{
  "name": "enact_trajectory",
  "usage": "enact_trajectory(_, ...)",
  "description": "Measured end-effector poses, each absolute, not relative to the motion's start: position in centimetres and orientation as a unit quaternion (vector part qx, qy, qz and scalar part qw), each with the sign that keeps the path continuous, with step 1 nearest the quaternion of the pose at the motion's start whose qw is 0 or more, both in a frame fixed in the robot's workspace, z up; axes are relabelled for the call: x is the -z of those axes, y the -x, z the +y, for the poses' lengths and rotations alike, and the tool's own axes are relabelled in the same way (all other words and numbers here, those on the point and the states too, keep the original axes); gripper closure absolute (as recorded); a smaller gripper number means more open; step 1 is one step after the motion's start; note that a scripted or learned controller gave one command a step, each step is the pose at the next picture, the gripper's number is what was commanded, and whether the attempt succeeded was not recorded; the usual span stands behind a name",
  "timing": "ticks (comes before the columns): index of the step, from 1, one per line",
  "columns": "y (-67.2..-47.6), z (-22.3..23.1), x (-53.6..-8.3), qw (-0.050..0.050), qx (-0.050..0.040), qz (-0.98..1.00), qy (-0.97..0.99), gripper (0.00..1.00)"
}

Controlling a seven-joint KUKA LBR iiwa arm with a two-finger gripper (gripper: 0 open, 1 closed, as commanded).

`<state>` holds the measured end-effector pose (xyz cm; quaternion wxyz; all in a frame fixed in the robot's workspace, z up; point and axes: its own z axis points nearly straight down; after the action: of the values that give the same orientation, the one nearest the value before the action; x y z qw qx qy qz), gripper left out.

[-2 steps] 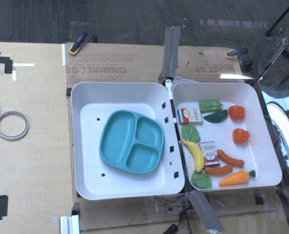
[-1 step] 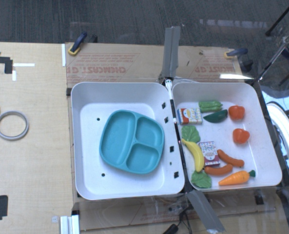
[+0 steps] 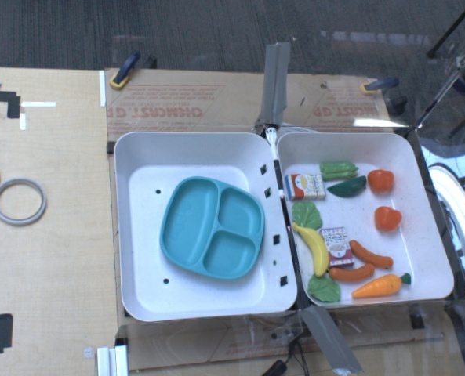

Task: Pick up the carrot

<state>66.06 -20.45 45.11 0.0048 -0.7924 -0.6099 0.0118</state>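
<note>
An orange carrot (image 3: 379, 286) with a small green top lies flat near the front right corner of the right bin (image 3: 425, 186). Its tip points left and its green end points right. Two sausages (image 3: 371, 254) (image 3: 350, 272) lie just behind and to the left of it.
The right bin also holds a banana (image 3: 314, 246), two tomatoes (image 3: 380, 180) (image 3: 387, 218), green peppers (image 3: 339, 168), green leaves (image 3: 306, 214), and two small cartons (image 3: 305, 186) (image 3: 335, 241). A teal divided plate (image 3: 212, 227) sits in the left bin (image 3: 138, 210). A tape roll (image 3: 17, 200) lies on the bench at left.
</note>
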Motion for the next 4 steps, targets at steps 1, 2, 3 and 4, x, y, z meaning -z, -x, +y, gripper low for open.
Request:
enact_trajectory(1,-66.3,-20.4,-45.6,0.006,-0.0148,-0.611,0.791,1.00)
enact_trajectory(2,-66.1,-19.3,-43.6,0.003,-0.0038,-0.541,0.841,1.00)
enact_trajectory(3,-66.1,-19.3,-43.6,0.003,-0.0038,-0.541,0.841,0.00)
enact_trajectory(4,-66.3,-19.3,-44.1,0.004,-0.0068,-0.542,0.840,1.00)
